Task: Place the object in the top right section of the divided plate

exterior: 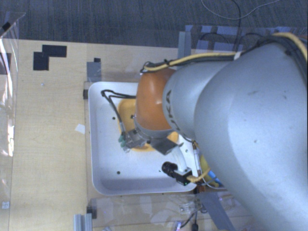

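Grey arm (240, 119): fills the frame's right half, reaching left over the bin, orange band (151, 102) at centre. White bin (103, 177): centre-left of frame, on the wooden bench (43, 143). Divided plate (126, 110): yellow, inside the bin, mostly covered by the wrist, sections not distinguishable. Gripper (126, 141): low over the plate's lower-left edge, presumably for placing; its opening cannot be judged. Object: whereabouts undeterminable.

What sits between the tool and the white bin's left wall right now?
In the camera view, bare white bin floor lies between the tool and the bin's left wall. The yellow plate sits just above and behind the tool, mostly covered by the arm.
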Controlling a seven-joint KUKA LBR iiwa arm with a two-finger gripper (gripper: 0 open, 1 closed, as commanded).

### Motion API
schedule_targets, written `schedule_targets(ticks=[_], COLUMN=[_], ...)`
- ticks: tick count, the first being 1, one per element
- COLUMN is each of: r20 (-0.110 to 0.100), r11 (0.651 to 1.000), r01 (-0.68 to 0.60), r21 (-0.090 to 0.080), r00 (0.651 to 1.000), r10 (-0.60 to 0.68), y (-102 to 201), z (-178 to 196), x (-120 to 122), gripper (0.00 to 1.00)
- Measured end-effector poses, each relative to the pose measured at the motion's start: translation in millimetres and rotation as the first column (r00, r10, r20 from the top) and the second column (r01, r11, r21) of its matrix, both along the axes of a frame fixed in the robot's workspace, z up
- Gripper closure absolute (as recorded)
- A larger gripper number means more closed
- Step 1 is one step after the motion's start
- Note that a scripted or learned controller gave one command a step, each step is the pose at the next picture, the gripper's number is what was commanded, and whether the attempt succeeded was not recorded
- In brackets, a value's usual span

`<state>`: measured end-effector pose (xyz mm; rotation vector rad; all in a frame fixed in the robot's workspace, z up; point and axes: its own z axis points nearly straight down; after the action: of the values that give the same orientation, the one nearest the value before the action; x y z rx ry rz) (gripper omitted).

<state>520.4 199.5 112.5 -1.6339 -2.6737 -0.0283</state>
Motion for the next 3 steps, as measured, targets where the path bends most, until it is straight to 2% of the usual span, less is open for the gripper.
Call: schedule_targets(ticks=[1, 2, 3], r20=[-0.002, -0.021, -0.018], r11=[0.993, 0.998, 0.995], r01=[-0.116, -0.069, -0.094], r21=[-0.003, 0.005, 0.016], r00=[0.993, 0.997, 0.995], r10=[0.116, 0.069, 0.095], y=[-66, -102, -90], z=[15, 70, 80], x=[-36, -40, -40], gripper=[1.0, 1.0, 1.0])
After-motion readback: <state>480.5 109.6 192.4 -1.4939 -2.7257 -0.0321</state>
